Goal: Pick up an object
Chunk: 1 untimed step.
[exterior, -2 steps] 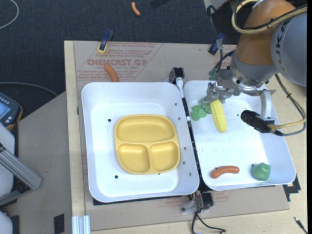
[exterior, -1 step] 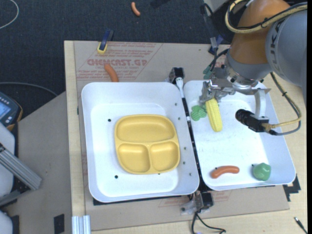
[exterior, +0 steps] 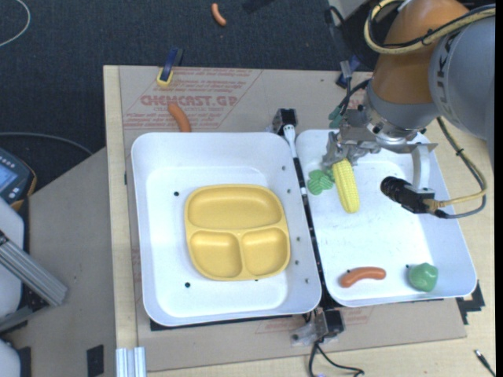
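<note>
- Right now my gripper (exterior: 343,154) hangs low over the upper-left part of the right-hand shallow white bin (exterior: 385,238), right of the frame's centre.
- How far it is open I cannot tell from this slant, nor whether it has hold of anything.
- The yellow plastic corn cob (exterior: 347,187) lies directly below my gripper in the frame. It runs lengthwise down the frame, and its upper end reaches up to my tool. I cannot tell whether the two touch.
- A small green leafy plastic toy (exterior: 320,182) sits just left of the cob, close to that bin's left wall.
- An orange plastic sausage (exterior: 362,276) lies in the lower middle of the same bin, and a green plastic pepper (exterior: 423,276) sits near its lower right corner, apart from the sausage.
- The left-hand shallow white bin (exterior: 157,187) holds a yellow divided plastic plate (exterior: 236,231) with three compartments.
- On the brown cardboard sheet (exterior: 228,93) above the left bin lie a second orange sausage (exterior: 179,117) and a yellow and blue clip (exterior: 167,71).
</note>
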{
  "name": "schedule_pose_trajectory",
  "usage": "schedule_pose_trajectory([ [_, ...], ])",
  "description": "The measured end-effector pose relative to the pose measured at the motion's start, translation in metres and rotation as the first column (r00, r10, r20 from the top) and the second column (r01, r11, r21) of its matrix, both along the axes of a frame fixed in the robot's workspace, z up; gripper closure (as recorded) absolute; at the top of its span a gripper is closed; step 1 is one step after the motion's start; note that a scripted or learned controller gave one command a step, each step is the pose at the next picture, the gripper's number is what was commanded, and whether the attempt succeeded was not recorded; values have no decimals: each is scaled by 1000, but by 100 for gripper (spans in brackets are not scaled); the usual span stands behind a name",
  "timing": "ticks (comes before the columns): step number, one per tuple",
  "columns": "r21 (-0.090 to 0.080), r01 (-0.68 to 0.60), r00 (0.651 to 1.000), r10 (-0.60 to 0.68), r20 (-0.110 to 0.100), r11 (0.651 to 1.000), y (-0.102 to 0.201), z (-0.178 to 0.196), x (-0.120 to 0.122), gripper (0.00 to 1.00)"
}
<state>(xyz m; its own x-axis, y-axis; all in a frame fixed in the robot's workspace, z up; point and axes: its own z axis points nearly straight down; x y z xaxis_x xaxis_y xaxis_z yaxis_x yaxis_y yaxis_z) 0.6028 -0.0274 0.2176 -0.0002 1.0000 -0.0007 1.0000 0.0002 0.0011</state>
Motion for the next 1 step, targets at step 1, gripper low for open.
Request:
schedule_pose_trajectory([
  [1, 0, -2, 1000, 2, 4, 1000, -2, 15, 15, 100],
])
